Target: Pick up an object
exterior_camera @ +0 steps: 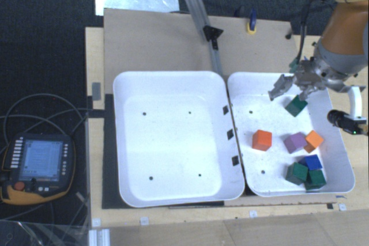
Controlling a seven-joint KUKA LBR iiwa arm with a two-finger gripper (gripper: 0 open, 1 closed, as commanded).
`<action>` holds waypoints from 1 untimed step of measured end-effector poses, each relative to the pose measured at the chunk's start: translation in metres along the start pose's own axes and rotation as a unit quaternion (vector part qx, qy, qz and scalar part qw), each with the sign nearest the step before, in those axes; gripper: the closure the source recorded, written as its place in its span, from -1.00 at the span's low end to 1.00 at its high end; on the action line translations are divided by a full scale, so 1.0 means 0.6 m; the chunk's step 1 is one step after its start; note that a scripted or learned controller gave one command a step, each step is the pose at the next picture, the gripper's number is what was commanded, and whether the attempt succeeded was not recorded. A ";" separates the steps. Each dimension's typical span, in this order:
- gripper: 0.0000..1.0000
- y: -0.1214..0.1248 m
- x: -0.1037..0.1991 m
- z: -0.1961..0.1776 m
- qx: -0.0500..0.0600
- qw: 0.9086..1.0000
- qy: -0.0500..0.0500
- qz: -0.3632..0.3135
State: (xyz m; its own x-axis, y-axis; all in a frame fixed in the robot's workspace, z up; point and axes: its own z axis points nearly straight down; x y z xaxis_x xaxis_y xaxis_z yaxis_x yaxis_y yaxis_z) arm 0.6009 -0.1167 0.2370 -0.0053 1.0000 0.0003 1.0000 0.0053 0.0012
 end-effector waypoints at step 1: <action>-1.00 0.000 0.000 0.000 0.000 1.000 0.000 0.001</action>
State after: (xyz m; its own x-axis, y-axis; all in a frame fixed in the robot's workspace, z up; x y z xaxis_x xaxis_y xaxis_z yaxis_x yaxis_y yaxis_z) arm 0.6010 -0.1168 0.2371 -0.0042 1.0000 0.0006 1.0000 0.0042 0.0017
